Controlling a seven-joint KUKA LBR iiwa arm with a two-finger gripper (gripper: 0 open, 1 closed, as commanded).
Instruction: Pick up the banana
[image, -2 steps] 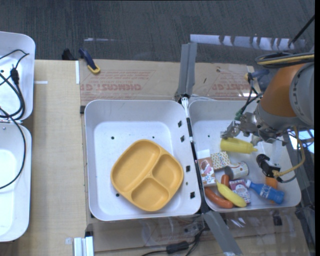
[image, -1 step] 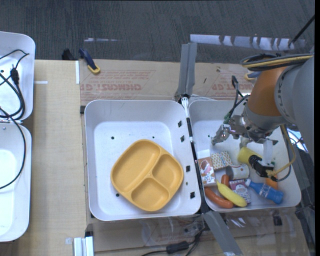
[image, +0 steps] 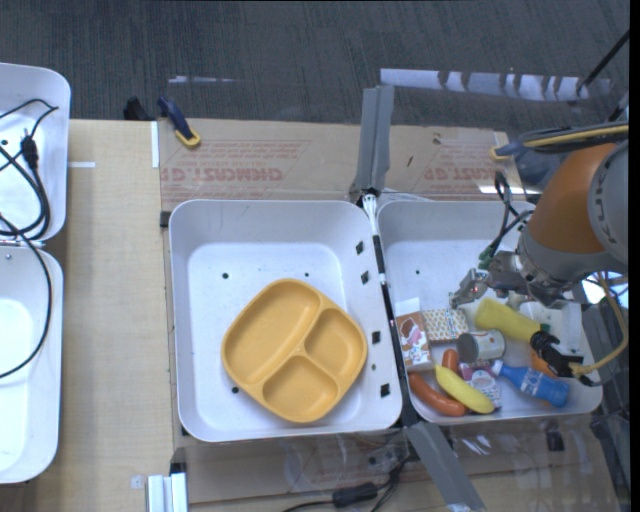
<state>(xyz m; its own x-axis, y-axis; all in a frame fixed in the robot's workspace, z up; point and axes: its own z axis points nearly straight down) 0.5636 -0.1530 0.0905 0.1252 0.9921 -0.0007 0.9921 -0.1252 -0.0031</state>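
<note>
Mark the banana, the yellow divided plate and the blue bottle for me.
banana (image: 466, 390): camera view, middle of its curved body.
yellow divided plate (image: 243, 350): camera view, left rim.
blue bottle (image: 536, 383): camera view, middle of its body.

Two shallow white bins sit side by side on the bench: the left bin (image: 190, 300) and the right bin (image: 420, 250). The left bin carries one yellow divided plate (image: 293, 349) with three compartments. The right bin carries one banana (image: 465, 390), one hot dog sausage (image: 436, 394), one yellow mustard-style bottle (image: 510, 321), one blue bottle (image: 535, 385), one small grey can (image: 481, 346), one cracker (image: 443, 324) and one small printed packet (image: 413, 340). One blue-handled clamp (image: 178, 122) lies near the bench's far edge.
</note>
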